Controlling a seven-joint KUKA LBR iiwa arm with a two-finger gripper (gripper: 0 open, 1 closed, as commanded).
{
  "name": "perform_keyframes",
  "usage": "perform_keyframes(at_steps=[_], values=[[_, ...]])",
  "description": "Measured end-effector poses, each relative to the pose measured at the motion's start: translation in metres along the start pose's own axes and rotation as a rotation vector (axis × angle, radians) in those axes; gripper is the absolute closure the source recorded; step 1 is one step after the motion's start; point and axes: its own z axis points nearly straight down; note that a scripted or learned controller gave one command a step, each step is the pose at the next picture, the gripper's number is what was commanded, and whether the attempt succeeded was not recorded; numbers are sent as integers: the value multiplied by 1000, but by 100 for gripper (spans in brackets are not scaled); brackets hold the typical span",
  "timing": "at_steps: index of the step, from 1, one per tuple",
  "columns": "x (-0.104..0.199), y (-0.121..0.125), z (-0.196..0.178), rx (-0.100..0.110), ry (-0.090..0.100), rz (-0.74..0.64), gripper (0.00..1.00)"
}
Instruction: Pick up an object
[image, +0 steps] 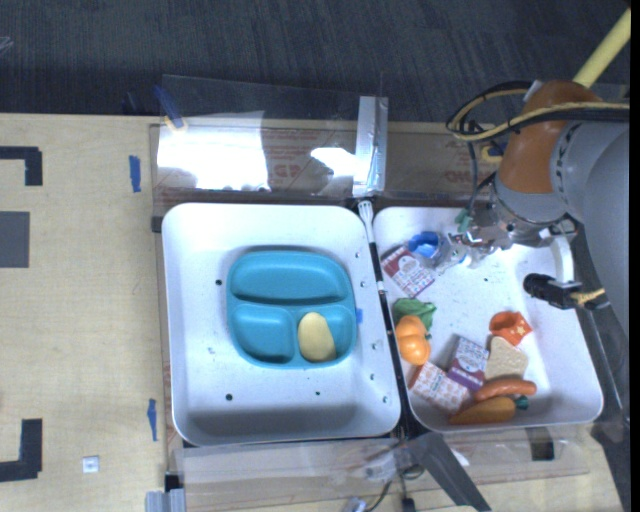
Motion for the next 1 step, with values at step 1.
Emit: perform_keyframes(at_steps=[1], values=[[1,2,-1,-7,1,0,0]])
